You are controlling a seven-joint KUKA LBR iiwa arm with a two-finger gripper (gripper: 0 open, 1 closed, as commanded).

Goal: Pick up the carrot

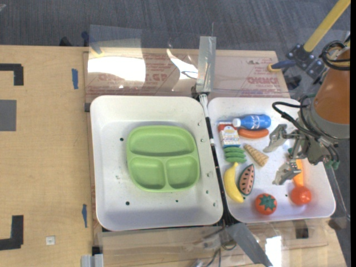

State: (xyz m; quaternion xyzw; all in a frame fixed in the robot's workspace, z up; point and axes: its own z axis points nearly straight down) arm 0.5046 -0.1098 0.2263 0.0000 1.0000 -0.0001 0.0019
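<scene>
Gripper sits low over the right side of the right bin, fingers spread apart, one fingertip up near the bin's middle, the other lower down; nothing between them that I can see. Carrot lies just right of the lower finger, partly behind the gripper body, orange and pointing roughly up-down, touching or nearly touching the orange tomato-like ball below it. Left of the gripper: ice cream cone, then watermelon slice and banana along the lower left. Strawberry near the front wall. Up top: blue-and-white bottle lying on its side, hot dog right under it, a small red-and-white carton and a green pea pod at the left wall. Left bin holds a green three-compartment plate, centred, compartments bare. Bins touch side by side on a plywood bench with black and blue tape marks; clear plastic sheet behind the bins, grey carpet beyond. Orange band of the arm at the right edge.
</scene>
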